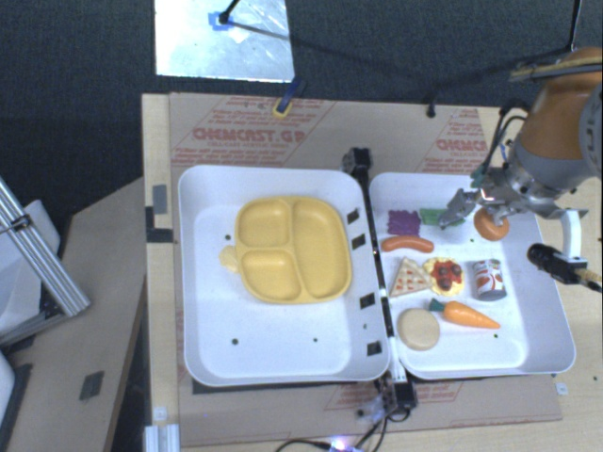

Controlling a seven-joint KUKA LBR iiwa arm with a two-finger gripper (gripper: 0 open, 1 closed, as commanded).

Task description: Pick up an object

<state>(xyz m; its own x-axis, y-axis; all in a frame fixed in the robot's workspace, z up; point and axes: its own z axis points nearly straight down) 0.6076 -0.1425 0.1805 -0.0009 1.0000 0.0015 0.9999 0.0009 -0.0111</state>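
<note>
Orange round toy sits directly beneath the gripper; I cannot tell the jaws' state.

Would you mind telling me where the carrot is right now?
The carrot lies in the right bin, near its front, beside the round bun and below the small can.

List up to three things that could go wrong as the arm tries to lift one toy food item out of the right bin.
1. The foods lie crowded: the pizza slice, small pizza and can sit close together, so the pincer may nudge neighbours or grab two.
2. The pincer hovers near the green piece and orange round piece, close to the right bin back wall; it may strike the rim.
3. The carrot is tapered and could slip out.
</note>
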